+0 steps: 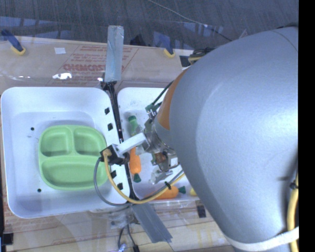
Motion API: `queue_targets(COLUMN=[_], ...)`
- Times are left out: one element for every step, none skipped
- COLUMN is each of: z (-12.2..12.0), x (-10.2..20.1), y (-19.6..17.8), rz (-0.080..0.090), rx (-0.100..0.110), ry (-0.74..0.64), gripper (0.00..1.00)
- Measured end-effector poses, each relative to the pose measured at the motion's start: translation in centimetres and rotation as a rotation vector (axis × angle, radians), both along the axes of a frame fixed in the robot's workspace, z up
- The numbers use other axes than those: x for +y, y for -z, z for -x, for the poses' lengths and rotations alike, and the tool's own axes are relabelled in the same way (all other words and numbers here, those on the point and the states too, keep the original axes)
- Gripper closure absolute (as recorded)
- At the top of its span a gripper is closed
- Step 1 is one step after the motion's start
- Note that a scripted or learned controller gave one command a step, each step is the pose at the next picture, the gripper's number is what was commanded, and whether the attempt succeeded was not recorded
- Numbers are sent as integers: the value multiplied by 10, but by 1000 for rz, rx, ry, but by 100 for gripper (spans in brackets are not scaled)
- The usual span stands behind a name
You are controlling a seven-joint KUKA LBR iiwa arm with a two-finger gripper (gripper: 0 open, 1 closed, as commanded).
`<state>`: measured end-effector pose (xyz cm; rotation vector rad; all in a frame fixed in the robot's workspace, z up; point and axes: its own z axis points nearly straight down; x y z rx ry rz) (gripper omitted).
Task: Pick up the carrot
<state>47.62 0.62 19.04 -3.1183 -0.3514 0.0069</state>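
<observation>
The counter point(42, 62) is pale wood under clear sheeting, with dark carpet beyond its far edge. Two white bins sit side by side; the left bin point(16, 140) holds a green tray point(71, 156). In the right bin point(142, 96), a carrot point(135, 163) lies near the left wall, just beside the claw point(157, 159); whether it grips anything I cannot tell.

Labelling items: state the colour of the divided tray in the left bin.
Light green tray, seen clearly in the camera view.
</observation>
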Motion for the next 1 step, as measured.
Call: queue_targets(z=[0], x=[0], y=[0], rz=[0], rx=[0], ry=[0], gripper=[0])
